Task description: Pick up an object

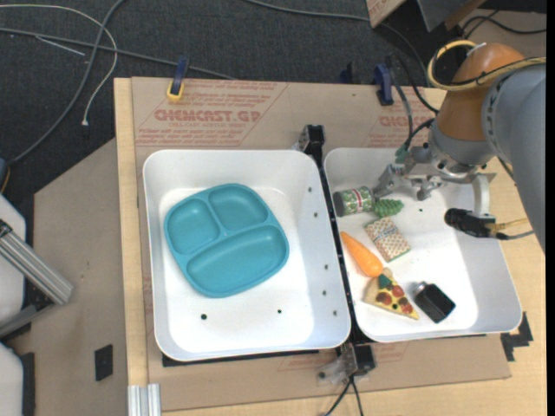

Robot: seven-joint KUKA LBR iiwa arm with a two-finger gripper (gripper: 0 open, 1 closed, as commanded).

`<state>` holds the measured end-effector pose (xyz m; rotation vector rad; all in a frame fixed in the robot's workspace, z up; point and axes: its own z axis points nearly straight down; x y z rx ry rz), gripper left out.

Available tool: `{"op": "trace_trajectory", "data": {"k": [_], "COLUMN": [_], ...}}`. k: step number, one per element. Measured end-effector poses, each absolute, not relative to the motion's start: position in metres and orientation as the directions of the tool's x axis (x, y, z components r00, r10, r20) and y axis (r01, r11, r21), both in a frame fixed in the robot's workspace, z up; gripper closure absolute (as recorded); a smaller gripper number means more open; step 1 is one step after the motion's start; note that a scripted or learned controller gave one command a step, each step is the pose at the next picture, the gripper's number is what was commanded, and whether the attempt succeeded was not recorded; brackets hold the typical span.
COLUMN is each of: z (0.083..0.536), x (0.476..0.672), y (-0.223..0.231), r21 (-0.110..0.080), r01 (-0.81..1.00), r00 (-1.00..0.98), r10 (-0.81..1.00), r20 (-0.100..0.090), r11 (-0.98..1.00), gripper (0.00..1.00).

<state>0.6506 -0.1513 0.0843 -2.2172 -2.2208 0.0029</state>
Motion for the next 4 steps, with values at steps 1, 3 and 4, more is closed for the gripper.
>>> {"op": "trace_trajectory", "data": {"k": [1, 3, 4], "z": [0.098, 0.204, 0.220], "x": [0.652, 0.650, 0.651], "y": [-0.151, -0.158, -0.158], "r21": [0.001, 0.009, 0.004], "r01": [1.000, 1.000, 1.000], "r00": [-0.003, 0.000, -0.001], "r10": [1.000, 1.000, 1.000], "r20": [0.000, -0.002, -0.001], "r11": [0.003, 0.000, 0.001], "gripper": [1.00, 1.00, 1.00]}}
